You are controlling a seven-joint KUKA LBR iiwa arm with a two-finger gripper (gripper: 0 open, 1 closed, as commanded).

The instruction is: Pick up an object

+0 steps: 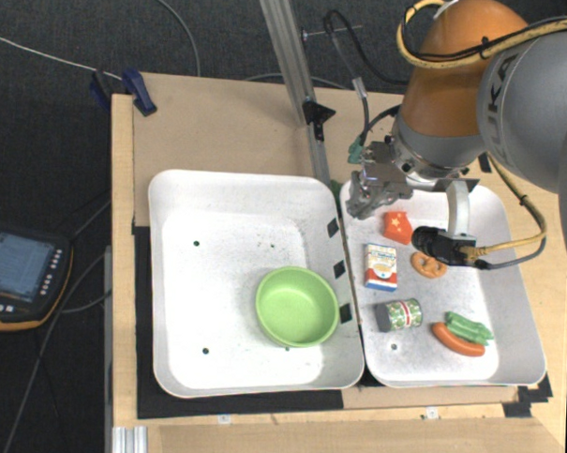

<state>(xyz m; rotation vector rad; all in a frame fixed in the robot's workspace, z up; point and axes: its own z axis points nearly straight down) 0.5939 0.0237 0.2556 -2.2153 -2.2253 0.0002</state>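
Grey two-finger gripper [371,198] hangs over right white bin [519,306] — beside small red block [397,225]; finger state cannot be determined — nothing visibly held.

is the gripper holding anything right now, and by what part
Cannot be told: the gripper hangs over the right bin beside the small red object, and nothing shows between its fingers.

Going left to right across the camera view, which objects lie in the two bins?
Green bowl → small milk carton → small can → pretzel-like cookie → carrot.
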